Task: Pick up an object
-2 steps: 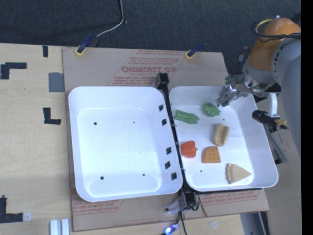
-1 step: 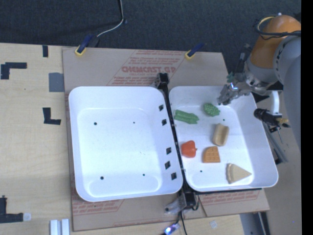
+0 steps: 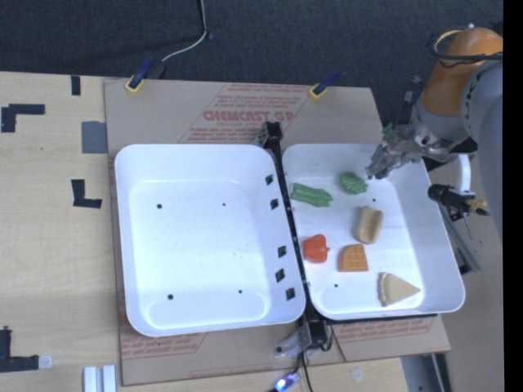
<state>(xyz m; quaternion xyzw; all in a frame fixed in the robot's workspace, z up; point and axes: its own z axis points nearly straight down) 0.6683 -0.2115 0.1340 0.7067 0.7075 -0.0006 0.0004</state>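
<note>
A: Cardboard-topped bench, two white bins; the right bin [image 3: 425, 219] has all the toys. Anything grabbed yet?

B: Nope. The gripper [image 3: 377, 168] is just beside the dark green piece [image 3: 354, 183], near the far rim. Can't tell if the jaws are open. Plenty of room toward the middle.

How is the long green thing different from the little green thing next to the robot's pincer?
The long green thing is stretched out and lies near the bin's left wall; the little green thing is short, rounder and clumpy. The long one is a lighter green, the little one darker. The long one lies apart from the pincer, which is right beside the little one. Both are green and lie in the right bin.
</note>
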